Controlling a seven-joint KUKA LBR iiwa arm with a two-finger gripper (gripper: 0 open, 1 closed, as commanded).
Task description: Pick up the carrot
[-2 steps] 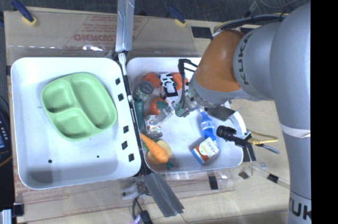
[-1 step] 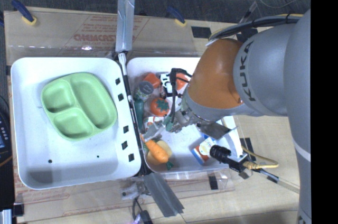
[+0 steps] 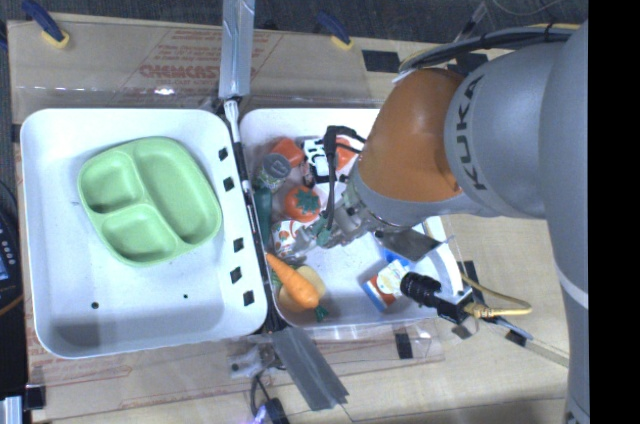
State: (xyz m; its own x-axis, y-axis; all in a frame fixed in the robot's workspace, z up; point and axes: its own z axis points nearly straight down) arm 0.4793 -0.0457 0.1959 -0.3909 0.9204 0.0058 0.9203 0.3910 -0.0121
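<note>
- The carrot [image 3: 293, 278] lies in the right bin [image 3: 300, 116], down in its near-left corner. It is pressed against the wall shared with the left bin [image 3: 60, 297], its thin end pointing up along that wall and a bit of green at the other end.
- The gripper [image 3: 325, 234] hangs low in the same bin, just above the carrot in this view and near it but not on it. It sits among the clutter rather than over the target, so I judge the reach as unfinished or slightly off line.
- Whether the gripper is parted or closed I cannot tell — the wrist and the orange band of the arm [image 3: 420, 147] cover most of it. Nothing can be seen held in it.
- Right beside the gripper are a red-orange round item [image 3: 300, 202] and a dark-topped jar [image 3: 272, 170], with another orange piece [image 3: 285, 152] further back. They crowd the left side of the bin, which probably explains why the arm comes in so close to them.
- A small carton [image 3: 383, 284] lies to the right of the carrot, apart from it, with bare floor between the two.
- The wall is the snag: with the carrot hard against it, a grasp likely has to close along the wall, not across it.
- The green divided plate [image 3: 150, 200] sits in the left bin — no part of this pick.
</note>
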